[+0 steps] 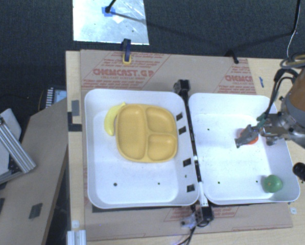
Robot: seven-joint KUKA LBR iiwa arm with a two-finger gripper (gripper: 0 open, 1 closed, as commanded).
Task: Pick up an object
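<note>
Fingers (242, 138) low in right bin (229, 185), at orange object (251, 139); spread indiscernible. Green ball (272, 183) near corner. Left bin (137, 188): yellow tray (145, 132), banana (110, 118). Cardboard (142, 70) underlay; dark carpet (29, 29).

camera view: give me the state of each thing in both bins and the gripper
yellow divided tray: lying flat and face up in the left bin, its compartments bare
banana: lying beside the tray's left edge, partly tucked under it
green ball: resting loose in the right bin, near its front right corner
orange object: low at the gripper, mostly hidden; held or not, cannot tell
</note>
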